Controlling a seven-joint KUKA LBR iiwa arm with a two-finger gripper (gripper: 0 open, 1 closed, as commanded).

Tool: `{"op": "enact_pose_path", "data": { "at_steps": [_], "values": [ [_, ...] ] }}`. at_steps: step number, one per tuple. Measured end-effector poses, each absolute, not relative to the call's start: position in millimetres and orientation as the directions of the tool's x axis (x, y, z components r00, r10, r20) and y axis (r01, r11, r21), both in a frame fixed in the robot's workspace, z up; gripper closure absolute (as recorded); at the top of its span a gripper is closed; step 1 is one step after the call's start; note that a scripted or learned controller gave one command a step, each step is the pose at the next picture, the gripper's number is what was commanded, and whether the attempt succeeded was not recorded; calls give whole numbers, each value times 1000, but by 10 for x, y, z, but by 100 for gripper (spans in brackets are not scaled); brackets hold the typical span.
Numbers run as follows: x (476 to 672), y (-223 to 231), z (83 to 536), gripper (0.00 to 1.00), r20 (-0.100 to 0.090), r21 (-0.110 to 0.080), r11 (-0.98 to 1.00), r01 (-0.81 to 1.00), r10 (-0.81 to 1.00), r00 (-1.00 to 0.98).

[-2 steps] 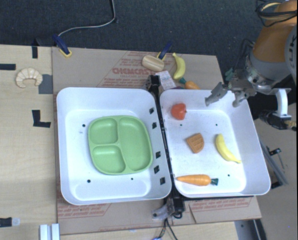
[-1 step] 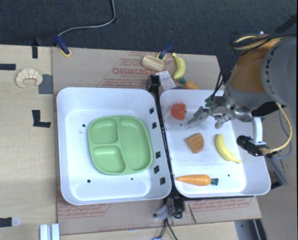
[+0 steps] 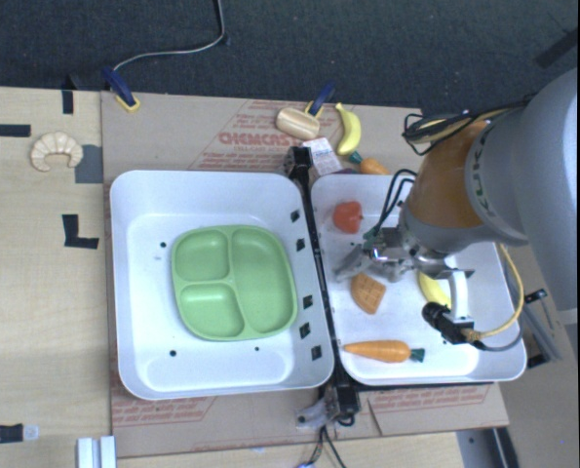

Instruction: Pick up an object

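On the worktop (image 3: 36, 261), a croissant (image 3: 57, 150) lies apart from the bins, out of play. The left bin (image 3: 134, 203) holds a green divided plate (image 3: 235, 282). The right bin (image 3: 484, 369) gathers the pickable pieces: a red piece (image 3: 347, 216), a waffle-like wedge (image 3: 368, 292), a carrot (image 3: 375, 352). The tool (image 3: 360, 261) hangs just above the wedge, seemingly aimed at it; whether it is apart or together I cannot tell.

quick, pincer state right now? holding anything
Pincer: cannot be told; it hangs low in the white right-hand bin, just above the tan waffle-like toy piece, with nothing visibly between its tips.
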State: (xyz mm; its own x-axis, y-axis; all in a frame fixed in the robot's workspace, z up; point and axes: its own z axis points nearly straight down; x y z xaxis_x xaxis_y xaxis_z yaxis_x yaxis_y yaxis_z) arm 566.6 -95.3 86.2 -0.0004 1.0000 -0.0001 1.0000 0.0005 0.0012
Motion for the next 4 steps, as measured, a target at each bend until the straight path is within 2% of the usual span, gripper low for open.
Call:
{"op": "enact_pose_path", "data": {
  "at_steps": [1,2,4],
  "values": [
    [5290,-943,866,0,-2,6,1,1000,1000,-1],
    [5317,-989,861,0,3,1,2,1000,1000,-2],
    [5309,-956,862,0,-1,4,0,1000,1000,0]
  ]
}}
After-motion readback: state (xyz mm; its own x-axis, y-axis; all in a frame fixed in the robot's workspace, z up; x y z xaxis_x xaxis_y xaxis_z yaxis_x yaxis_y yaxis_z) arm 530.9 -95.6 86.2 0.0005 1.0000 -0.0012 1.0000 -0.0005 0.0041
